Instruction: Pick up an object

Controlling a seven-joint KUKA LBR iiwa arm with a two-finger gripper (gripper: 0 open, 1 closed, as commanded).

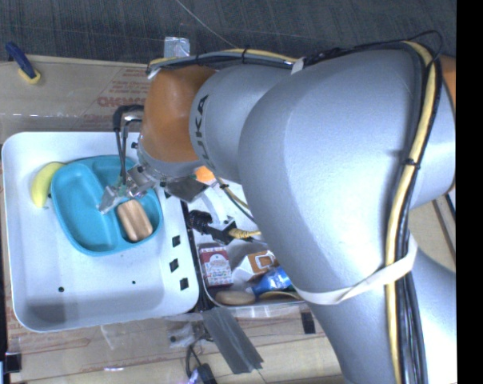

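My gripper [116, 196] hangs over the left white bin [33, 294], just above a blue dish [77, 202]. A tan, rounded block [136, 220] lies on the right part of the dish, right beside and slightly below the gripper's tip. I cannot make out whether they touch. A yellow banana-shaped item [40, 184] rests against the dish's left edge. The arm's orange band [171, 118] and grey body cover the top of the right bin.
The right bin [195, 290] holds several small items: a red box [215, 265], a blue packet [274, 282], a black piece [203, 222] and a brown oval [234, 297]. A blue-and-yellow tool [21, 62] lies on the bench at top left.
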